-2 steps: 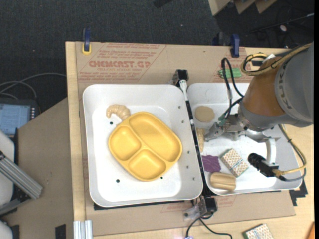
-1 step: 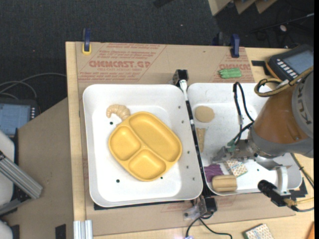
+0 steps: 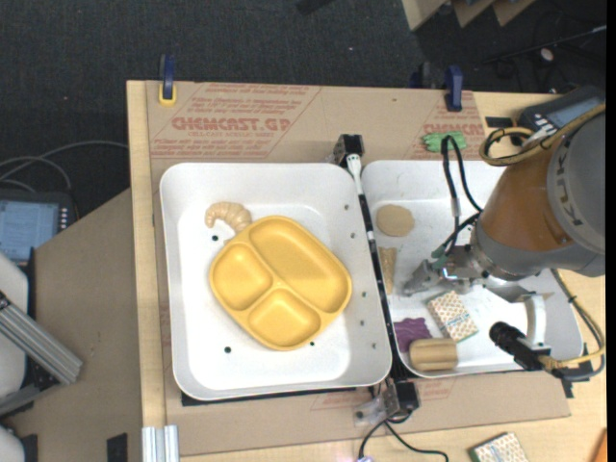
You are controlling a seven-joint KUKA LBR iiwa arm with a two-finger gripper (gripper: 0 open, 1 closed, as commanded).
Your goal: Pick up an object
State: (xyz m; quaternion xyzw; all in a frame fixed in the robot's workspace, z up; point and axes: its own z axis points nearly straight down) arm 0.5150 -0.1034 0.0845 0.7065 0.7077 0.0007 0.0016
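Camera view: bench board (image 3: 231, 123) reads, perhaps, "CHEMCAST GP"; whether the gripper (image 3: 423, 279) is closed, cannot tell.

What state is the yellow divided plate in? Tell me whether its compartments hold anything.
Empty. The yellow divided plate lies flat in the left bin, all three compartments bare.

We see a yellow three-compartment plastic plate (image 3: 279, 280), a purple lump (image 3: 411, 331) and a tan-and-white checkered block (image 3: 452, 316).
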